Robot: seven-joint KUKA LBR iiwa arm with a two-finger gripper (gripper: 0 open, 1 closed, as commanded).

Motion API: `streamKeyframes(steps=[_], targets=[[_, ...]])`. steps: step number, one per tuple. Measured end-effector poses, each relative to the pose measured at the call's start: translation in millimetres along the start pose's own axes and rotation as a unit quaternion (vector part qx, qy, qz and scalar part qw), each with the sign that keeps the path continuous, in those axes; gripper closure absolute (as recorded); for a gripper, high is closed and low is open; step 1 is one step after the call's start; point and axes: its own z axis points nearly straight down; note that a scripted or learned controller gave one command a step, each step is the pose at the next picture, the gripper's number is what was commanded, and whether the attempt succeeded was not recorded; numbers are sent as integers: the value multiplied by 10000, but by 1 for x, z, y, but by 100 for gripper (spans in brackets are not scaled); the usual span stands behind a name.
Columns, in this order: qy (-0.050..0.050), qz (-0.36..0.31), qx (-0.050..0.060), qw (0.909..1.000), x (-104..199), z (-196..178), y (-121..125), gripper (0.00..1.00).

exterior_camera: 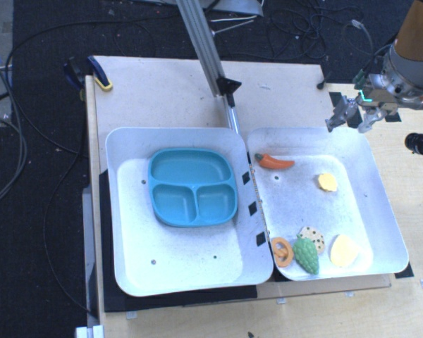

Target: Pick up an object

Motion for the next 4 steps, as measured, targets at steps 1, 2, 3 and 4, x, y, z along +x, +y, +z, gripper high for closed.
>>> streamKeyframes(steps=[1,2,3,4], targets=[[-2,-2,-12,10000,0,-1,0,0],[6,-9,15,10000,10,56,-2,0],[4,5,6,10000,13,103,-10,0],[1,5,2,10000,8,156,-1,0]])
